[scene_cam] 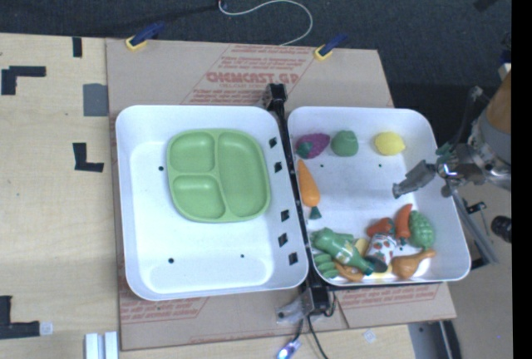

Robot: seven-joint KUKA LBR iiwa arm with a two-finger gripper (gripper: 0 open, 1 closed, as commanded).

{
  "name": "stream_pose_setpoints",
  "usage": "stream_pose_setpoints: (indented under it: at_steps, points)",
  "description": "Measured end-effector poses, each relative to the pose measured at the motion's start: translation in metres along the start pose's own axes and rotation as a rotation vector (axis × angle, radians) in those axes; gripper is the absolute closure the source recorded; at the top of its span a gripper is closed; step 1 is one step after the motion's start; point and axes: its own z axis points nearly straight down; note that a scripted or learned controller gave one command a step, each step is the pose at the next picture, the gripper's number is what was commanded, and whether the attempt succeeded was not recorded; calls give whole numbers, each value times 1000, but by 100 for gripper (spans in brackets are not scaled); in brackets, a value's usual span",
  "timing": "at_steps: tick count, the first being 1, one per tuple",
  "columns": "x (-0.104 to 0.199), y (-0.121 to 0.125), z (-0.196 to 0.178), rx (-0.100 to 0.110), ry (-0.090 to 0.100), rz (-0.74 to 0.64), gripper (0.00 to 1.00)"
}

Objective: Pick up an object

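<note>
I see the claw (413, 180) over the right bin (363, 118), though I cannot tell its state; just below it lies a pile of toy food (391, 245), probably light, hard, slippery plastic; I'd pinch one piece across its narrow middle.

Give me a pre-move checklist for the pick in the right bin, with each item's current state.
1. Gripper positioned over the shallow white right bin: ok, it hangs near the bin's right side.
2. Gripper not holding anything: ok, nothing shows between its fingers.
3. A target standing apart: ok, the round yellow toy lemon sits alone near the far wall.
4. Clutter near the gripper: not ok, the heap of toy vegetables fills the near corner.
5. Orange toy carrot graspable: cannot tell, it lies against the left wall.
6. Green divided plate out of the way: ok, it is in the left bin.
</note>
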Motion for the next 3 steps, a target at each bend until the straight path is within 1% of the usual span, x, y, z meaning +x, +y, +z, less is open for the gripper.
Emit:
stream_pose_setpoints:
  at_steps: [1, 2, 3]
  points:
    - [111, -16, -118, -12, 1, -12, 0]
    - [105, -16, -121, 0, 0, -3, 100]
    - [130, -10, -109, 1, 0, -1, 100]
